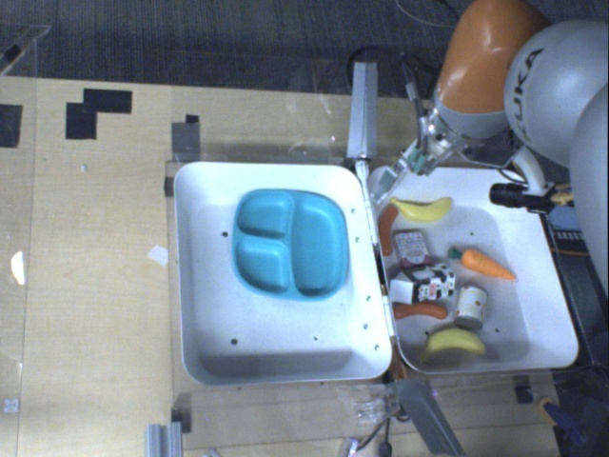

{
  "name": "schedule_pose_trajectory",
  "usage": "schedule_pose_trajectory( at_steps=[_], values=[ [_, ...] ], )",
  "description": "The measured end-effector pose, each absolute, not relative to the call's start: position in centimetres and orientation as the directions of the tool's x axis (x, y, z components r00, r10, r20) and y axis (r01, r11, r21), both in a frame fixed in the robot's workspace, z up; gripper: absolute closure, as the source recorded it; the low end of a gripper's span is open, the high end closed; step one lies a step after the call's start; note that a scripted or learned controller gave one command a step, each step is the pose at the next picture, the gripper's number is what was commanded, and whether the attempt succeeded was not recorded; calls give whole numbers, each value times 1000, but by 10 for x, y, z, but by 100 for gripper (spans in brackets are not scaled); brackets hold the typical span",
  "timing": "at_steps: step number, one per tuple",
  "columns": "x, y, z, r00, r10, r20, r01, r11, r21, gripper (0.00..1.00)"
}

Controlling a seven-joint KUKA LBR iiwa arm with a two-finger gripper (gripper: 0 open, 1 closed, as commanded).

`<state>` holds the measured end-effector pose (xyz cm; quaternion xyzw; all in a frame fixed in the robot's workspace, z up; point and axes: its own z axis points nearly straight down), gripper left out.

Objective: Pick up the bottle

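**Ana:** So, where is the hand (411,163) sitting?

**Ben:** Upper right of the frame, at the top left corner of the right bin (533,346), just above the upper banana (422,209). The grey arm (561,84) with its orange band comes down to it from the right edge.

**Ana:** Spread or pressed together?

**Ben:** I cannot tell. The tip is small and blurred against the bin rim, and nothing shows plainly between its ends.

**Ana:** And the bottle?

**Ben:** Hard to pick out for sure. The likeliest thing is the small white and grey cylinder (469,305) lying low in the right bin, right of the black and white carton (425,283) and just above the lower banana (454,342). It is well apart from the hand.

**Ana:** What else is in that bin?

**Ben:** A carrot (485,265) towards the right, a small dark packet (411,247) near the middle, a red piece (387,229) along the left wall, and another red piece (420,310) under the carton.

**Ana:** The left bin?

**Ben:** The left bin (209,350) holds a blue divided tray (290,242), lying flat near its centre. Both bins rest side by side on the tan surface (86,284).
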<state>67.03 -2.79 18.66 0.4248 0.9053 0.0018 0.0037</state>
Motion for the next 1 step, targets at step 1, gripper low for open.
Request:
schedule_pose_trajectory(
  at_steps=[1],
  values=[
    [670,-28,187,-639,769,-5,769,639,7,0]
  ],
)
